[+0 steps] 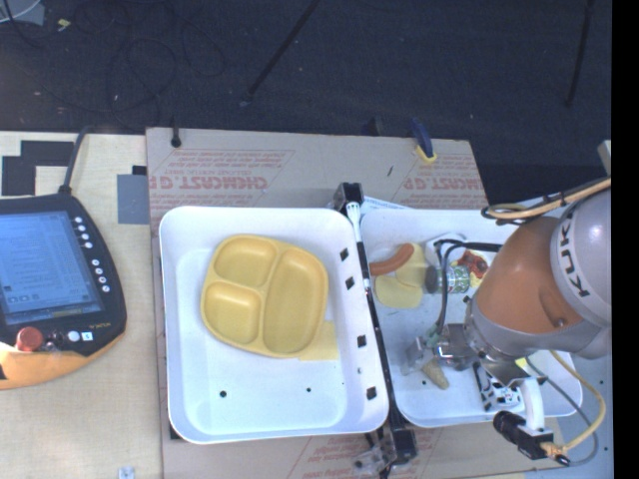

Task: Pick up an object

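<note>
We look down on a bench with two white bins side by side. The left bin (pixel 190 387) holds a yellow plate (pixel 266 294) with three parts in it, and the plate lies flat near the top middle of that bin. The right bin (pixel 389 377) has a few small things in it. Near its top left side we see a red sausage (pixel 391 258), and just below it, touching it, a pale yellow piece (pixel 401 288). A little to the right of these is a small shiny can (pixel 454 279) lying on its side, and next to it something red and orange (pixel 473 263) that we cannot make out well. Lower down in this bin lies a small tan thing (pixel 435 372). The big arm (pixel 544 282) (grey, with a fat orange part) comes in from the right and covers much of the right bin. The gripper (pixel 439 349) hangs low over the bin floor, just above the small tan thing and very close to it. It is too small and dark there, so we cannot tell how the gripper is set or if it has got hold of anything. To the left of the bins, a grey screen box (pixel 55 272) with a red button rests on the wooden bench (pixel 135 367). Brown cardboard (pixel 300 168) lies under both bins.
</note>
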Controlling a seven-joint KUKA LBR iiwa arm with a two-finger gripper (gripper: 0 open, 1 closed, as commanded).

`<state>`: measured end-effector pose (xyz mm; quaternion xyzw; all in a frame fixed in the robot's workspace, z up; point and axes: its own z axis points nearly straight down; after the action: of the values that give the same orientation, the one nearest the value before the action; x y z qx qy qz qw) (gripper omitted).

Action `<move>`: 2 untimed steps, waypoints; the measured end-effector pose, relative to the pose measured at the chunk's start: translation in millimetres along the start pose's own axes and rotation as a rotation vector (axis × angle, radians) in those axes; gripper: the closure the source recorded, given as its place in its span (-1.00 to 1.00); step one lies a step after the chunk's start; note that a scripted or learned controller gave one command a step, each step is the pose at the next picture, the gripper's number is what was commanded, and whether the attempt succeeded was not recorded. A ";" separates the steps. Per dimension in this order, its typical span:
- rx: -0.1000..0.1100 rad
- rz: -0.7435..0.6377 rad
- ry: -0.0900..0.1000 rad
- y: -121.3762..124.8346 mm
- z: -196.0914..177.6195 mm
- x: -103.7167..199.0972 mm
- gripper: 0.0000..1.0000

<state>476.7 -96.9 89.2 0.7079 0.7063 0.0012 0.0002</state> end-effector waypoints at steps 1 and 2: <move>0.000 0.000 0.000 0.0 0.0 0.0 -1.00; 0.000 0.000 0.000 0.0 0.0 0.0 -1.00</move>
<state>476.7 -96.9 89.2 0.7079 0.7063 0.0012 0.0002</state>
